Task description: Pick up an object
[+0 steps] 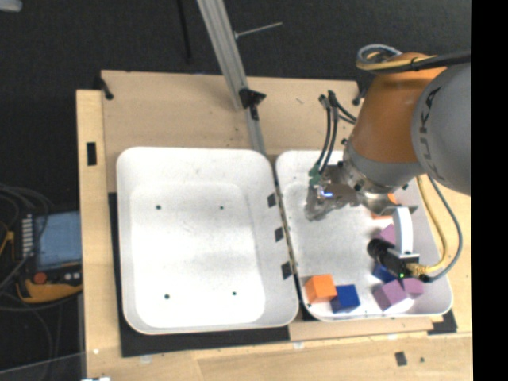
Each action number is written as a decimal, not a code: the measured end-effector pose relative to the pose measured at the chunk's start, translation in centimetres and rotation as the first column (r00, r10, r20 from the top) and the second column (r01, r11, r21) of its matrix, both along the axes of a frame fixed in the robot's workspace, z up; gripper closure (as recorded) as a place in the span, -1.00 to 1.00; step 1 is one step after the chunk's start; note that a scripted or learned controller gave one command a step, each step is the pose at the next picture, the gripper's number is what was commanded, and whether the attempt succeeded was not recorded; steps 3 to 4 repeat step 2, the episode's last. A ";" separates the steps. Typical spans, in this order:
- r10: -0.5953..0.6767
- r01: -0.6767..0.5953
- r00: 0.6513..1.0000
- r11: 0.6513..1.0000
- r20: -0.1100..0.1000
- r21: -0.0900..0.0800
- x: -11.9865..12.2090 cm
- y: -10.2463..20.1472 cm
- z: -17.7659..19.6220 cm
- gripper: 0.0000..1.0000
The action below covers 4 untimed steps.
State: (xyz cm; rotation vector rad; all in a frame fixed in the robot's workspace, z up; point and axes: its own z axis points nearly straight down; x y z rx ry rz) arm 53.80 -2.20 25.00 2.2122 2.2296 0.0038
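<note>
Plywood desk (182, 117) carries two white bins; my pincer (319, 205) hangs over the right bin (333, 244), near its left wall. Whether it is released or clenched, I cannot tell. Candidate objects lie toward the near rim from my pincer: orange block (321, 286), blue block (346, 298). Descend squarely over one block. My arm hides that bin's far right part.

Pale wooden bench (190, 113) on dark floor (95, 22), slanted metal pole (226, 46)
</note>
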 end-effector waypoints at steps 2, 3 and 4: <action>-0.001 0.001 1.000 1.000 -0.001 -0.001 3.0 10.4 -0.3 1.00; -0.001 0.001 1.000 1.000 -0.001 -0.001 3.0 10.4 -0.3 1.00; -0.001 0.001 1.000 1.000 -0.001 -0.001 3.0 10.4 -0.3 1.00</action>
